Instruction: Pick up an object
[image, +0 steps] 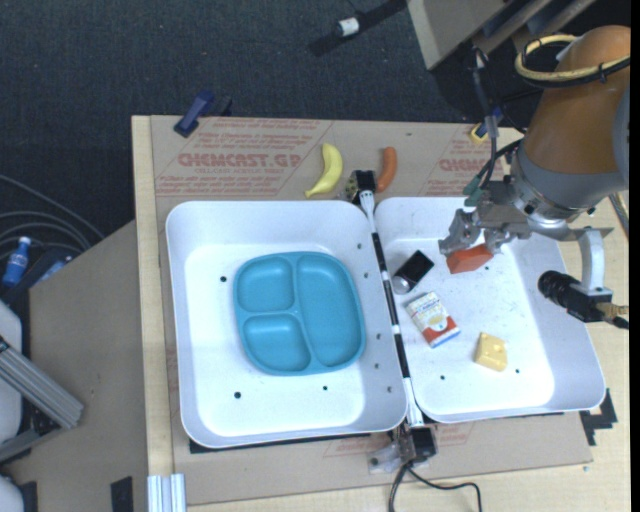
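While I hang over the far part of the right bin, my gripper pinches a red-orange object between its fingers, just beside a black block, above the small carton and yellow wedge.

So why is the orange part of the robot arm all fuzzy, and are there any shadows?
In the camera view, the arm's orange band sits closest to the lens, so it looks soft and blurry; the blue tray and the cheese wedge are sharper; the light is even, with only faint shadows under the gripper and along the bin walls.
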